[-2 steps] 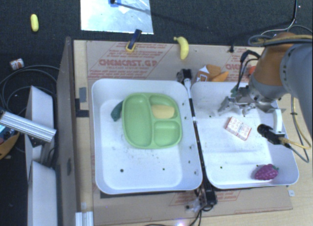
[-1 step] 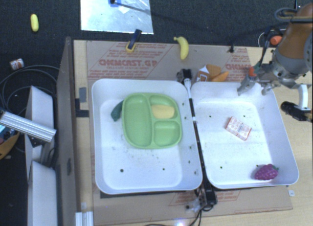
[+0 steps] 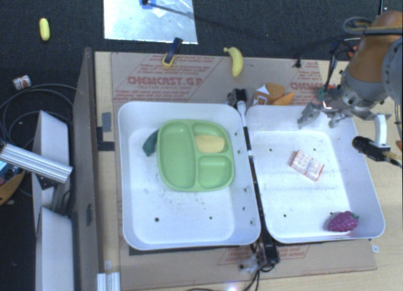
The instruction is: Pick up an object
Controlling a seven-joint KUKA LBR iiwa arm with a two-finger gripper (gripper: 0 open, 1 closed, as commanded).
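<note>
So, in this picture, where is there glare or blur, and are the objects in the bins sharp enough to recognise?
In the camera view, the metal sheet on the dark floor glares brightly; the white bins are evenly lit with only soft shadows. The green tray, pink-and-white packet and purple fruit are recognisable, though the view is coarse. The gripper is slightly blurred, so its details are unclear.

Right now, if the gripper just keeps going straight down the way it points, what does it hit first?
Most likely the bare floor of the right bin near its back edge. The gripper hangs there, with the small packet well in front of it. Depth is hard to judge.
</note>
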